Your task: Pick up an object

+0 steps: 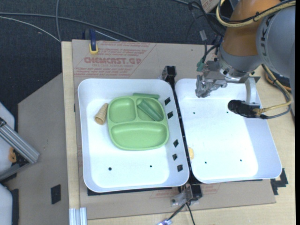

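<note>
Reaching in from the right, the grey arm [276,36] bends down over the far edge of the right bin [229,144], its orange band [246,22] bulging above the wrist and the claw [205,92] pointing down at the bin's far left corner. And the claw sits low, close over the white floor there, though whether its tips touch the floor is too hard to tell. Its grip state cannot be made out from up here; the dark metal of the head blurs together, and nothing is seen held in it. A black cylindrical part [243,108] juts out just to the claw's right, with a cable running off from it to the right. Now to the pickings: all of them lie well to the claw's left, across the black divider [172,111] in the left bin [93,168]. A green divided plate [136,125] rests in the middle of that bin, nearer the camera than the claw. On its right upper compartment lies a darker green oblong piece [151,108], tilted, the closest object to the claw. Farther left still, touching the plate's left rim, sits a small tan cone [101,114]. Behind the left bin, a sheet of cardboard [115,57] with red lettering lies flat.
</note>
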Controlling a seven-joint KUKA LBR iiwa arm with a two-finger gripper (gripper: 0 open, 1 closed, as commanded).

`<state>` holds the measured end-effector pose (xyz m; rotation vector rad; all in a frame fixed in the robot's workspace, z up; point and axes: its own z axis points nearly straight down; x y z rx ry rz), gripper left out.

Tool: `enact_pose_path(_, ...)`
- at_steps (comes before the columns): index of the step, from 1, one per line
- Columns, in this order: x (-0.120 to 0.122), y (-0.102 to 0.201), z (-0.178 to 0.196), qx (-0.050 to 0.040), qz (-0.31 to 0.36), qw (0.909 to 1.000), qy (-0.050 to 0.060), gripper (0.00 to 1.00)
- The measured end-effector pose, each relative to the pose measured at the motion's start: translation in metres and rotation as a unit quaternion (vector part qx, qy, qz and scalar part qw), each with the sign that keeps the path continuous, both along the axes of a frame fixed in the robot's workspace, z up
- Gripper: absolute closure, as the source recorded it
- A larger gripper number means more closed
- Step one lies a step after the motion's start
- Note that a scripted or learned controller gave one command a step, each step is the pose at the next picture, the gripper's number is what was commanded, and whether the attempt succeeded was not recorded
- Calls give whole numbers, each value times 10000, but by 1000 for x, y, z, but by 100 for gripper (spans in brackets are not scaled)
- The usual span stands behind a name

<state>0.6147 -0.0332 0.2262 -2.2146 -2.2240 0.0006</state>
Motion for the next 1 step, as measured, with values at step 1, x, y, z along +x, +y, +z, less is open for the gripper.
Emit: enact_pose_path(1, 6, 57, 9, 1, 12, 10000, -21, 100)
